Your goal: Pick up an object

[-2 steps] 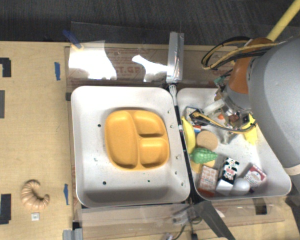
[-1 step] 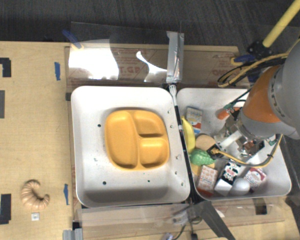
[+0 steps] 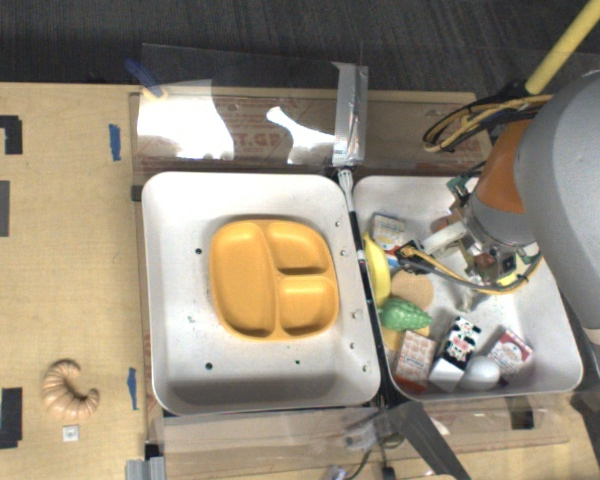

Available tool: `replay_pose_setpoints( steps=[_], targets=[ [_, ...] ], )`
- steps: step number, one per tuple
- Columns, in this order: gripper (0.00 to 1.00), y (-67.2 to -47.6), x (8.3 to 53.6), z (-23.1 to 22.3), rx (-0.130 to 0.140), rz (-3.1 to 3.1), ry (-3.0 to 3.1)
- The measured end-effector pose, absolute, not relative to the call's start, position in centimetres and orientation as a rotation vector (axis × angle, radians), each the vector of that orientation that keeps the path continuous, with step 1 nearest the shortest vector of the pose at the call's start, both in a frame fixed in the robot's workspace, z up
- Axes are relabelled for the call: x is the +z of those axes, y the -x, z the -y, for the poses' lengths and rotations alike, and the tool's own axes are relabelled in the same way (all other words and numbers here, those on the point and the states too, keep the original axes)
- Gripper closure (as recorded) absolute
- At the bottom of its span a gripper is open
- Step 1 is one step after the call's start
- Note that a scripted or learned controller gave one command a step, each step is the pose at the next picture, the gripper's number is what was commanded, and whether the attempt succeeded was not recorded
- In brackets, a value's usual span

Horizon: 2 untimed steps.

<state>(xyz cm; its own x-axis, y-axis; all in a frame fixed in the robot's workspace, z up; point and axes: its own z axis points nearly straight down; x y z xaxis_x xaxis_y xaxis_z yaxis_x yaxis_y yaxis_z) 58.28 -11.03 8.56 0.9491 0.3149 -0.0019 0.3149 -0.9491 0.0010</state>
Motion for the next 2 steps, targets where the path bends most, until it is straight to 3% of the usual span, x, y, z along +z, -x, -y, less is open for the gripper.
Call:
replay_pose_setpoints(
  steps=[1,2],
  targets=[
    [0.00,-50.50,8.77,9.33,-0.015,-0.309,-3.131],
    [1.00,-50.45,9.42,9.51,-0.022,-0.303,-3.132]
  ],
)
